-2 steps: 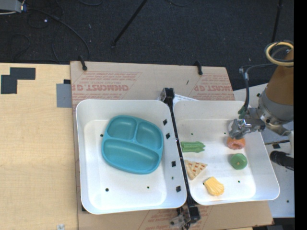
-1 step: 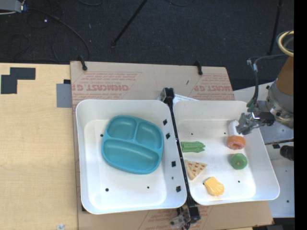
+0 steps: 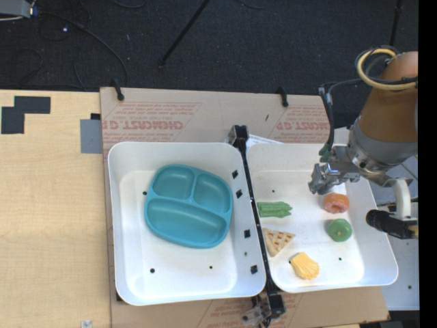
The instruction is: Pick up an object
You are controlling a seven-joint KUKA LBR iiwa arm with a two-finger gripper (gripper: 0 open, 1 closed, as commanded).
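- Where the bench edge lies nearest the camera, a strip of brown cardboard [image 3: 225, 313] shows beneath the two bins.
- Yellow object [image 3: 304, 266]: nearest item in the right bin [image 3: 382, 268], lying near its near wall.
- Tan waffle-patterned wedge [image 3: 278, 240]: to the left of and a little beyond the yellow object, close to the divider between the bins.
- Green round object [image 3: 339, 230]: right of the wedge, apart from it.
- Green elongated object [image 3: 274, 210]: lies crosswise just beyond the wedge, near the divider.
- Orange-red round object [image 3: 335, 203]: just beyond the green round one, and directly beside the tool.
- Gripper [image 3: 321, 184]: hangs low over the right bin, just left of and beyond the orange-red object; nothing is visible between its fingers, and their opening cannot be made out.
- Arm [image 3: 386, 115]: grey with an orange band, entering from the right above the gripper.
- Left bin [image 3: 130, 265]: holds a teal divided plate [image 3: 188, 205], three compartments facing up, lying roughly at the bin's centre.
- Far side: more cardboard with reversed printed lettering, then a dark floor with cables.
- Left of the bins: pale wooden benchtop [image 3: 48, 217].
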